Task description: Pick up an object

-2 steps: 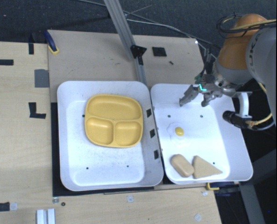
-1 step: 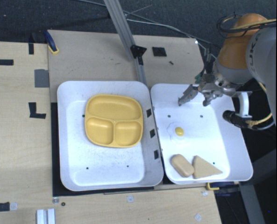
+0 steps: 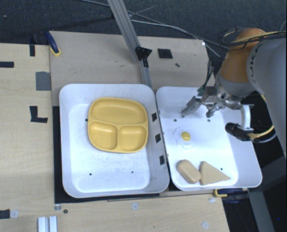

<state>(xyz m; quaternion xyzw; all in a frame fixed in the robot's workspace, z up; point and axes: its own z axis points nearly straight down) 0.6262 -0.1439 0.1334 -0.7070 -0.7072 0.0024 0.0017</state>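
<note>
Two white bins face us: the left bin (image 3: 70,144) holds a yellow tray (image 3: 118,124). Over the right bin (image 3: 240,153), our claw (image 3: 199,111) hangs spread above a small yellow piece (image 3: 186,136).

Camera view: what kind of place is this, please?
Probably a robotics lab bench for grasping tests: two white bins side by side on a taped wooden bench, toy items like a yellow divided plate, and a robot gripper reaching in.

Materials and finishes on the bench

A smooth, slightly glossy yellow plastic tray (image 3: 118,124) is seen at centre left in matt white bins (image 3: 109,182); pale wood-grain bench (image 3: 17,144) is shown at left.
</note>
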